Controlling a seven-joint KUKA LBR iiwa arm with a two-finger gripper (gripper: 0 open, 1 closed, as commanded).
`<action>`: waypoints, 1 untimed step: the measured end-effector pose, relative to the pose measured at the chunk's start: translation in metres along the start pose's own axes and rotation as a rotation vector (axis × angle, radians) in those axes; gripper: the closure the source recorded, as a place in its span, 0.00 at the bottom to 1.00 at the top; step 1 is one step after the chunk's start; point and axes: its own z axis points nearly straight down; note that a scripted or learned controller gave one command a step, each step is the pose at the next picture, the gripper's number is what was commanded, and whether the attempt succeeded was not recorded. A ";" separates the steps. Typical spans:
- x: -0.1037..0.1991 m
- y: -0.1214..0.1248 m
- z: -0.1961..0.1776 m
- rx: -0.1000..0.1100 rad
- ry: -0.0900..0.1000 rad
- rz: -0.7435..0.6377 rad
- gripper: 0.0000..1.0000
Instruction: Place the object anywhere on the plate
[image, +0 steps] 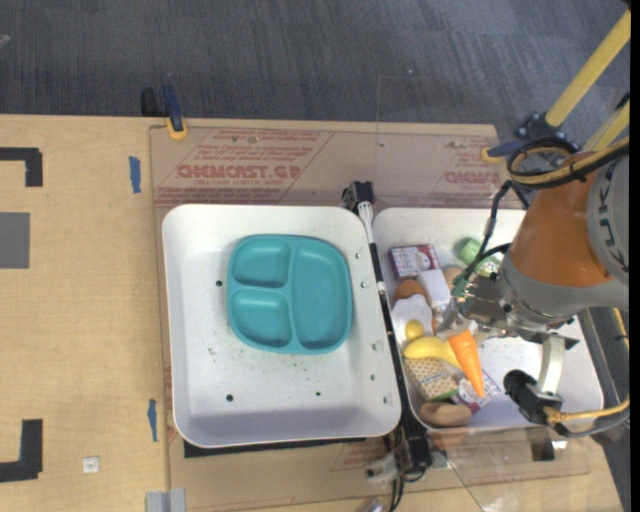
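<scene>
A teal divided plate lies in the left white bin, with nothing on it. The right bin holds several toy foods: an orange carrot, a yellow piece, a purple box, a green piece and a brown piece. My gripper hangs over the middle of the right bin, just above the carrot and the yellow piece. The arm's body hides what lies directly under it.
A patterned item and a brown lump sit near the right bin's front edge. A black post stands at the back, between the bins. The orange-banded arm covers the right bin's right half.
</scene>
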 end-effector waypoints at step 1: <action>0.094 0.002 -0.071 0.000 0.004 0.168 1.00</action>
